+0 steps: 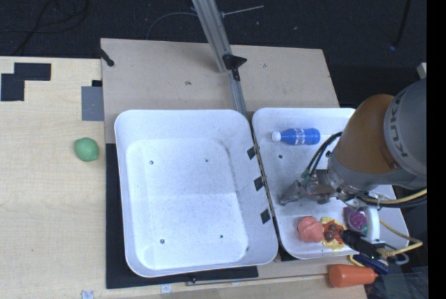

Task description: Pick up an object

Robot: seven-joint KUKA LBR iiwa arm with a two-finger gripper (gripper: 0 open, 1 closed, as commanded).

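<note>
Two white bins sit side by side on the surface. The left bin shows bare white floor. In the right bin, a blue bottle lies on its side at the far end, and a pink object rests near the front beside small red and yellow pieces. The arm leans in from the right, its claw low over the right bin's middle. A green ball lies on the surface left of the bins.

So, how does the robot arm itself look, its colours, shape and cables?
The arm is a thick, rounded grey body with a broad orange band above the wrist. Black cables loop beside the wrist. The gripper is a small dark grey metal part.
</note>
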